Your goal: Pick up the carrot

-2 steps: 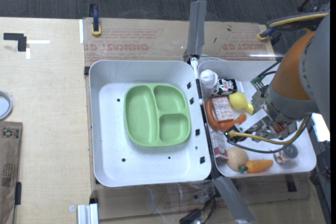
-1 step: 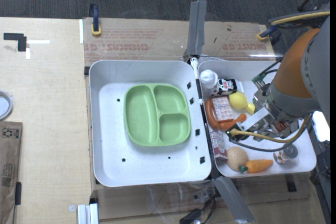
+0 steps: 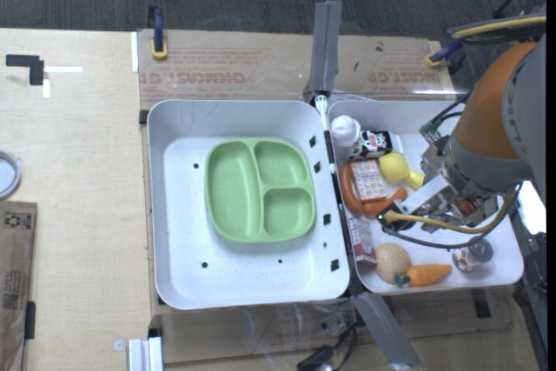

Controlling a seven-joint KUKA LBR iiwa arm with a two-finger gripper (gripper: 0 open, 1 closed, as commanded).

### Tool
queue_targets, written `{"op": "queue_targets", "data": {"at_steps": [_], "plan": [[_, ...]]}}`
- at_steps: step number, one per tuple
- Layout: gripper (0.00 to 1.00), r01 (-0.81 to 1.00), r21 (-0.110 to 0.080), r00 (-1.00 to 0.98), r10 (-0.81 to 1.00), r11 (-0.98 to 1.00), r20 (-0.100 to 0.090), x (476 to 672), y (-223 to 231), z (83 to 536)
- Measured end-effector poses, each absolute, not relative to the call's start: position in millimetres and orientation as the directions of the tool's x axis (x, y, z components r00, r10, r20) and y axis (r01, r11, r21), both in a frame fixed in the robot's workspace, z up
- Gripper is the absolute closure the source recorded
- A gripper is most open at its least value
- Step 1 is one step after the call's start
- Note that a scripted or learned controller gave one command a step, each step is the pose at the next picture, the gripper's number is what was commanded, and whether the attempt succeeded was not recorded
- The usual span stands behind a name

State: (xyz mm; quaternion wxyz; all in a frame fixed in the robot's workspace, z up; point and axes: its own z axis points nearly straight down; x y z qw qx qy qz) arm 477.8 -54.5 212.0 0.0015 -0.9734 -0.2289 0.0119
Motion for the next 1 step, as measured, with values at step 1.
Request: {"op": "queue_targets", "data": {"at_steps": [1], "plan": [[1.00, 0.449, -0.010, 0.893, 0.449, -0.894, -0.028, 478.3, -55.0, 219.4]]}}
